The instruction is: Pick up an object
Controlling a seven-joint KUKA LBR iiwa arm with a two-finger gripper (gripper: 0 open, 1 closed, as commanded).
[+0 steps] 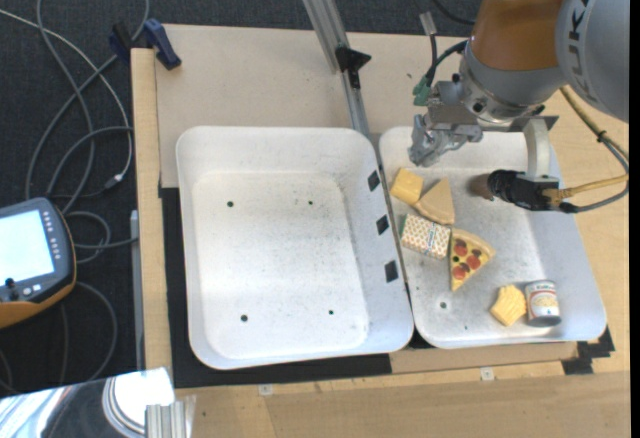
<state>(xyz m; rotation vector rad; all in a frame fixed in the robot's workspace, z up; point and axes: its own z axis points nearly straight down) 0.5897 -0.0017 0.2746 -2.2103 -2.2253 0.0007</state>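
On the bench's right shallow white bin [575,271], the arm's two-finger gripper [428,151], its spread not discernible from this view, hovers just above the pale yellow cheese-like block [406,187]; it should descend straight, centred, before squeezing.

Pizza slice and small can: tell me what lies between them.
A yellow block lies between the pizza slice and the small can, beside the can, in the camera view.
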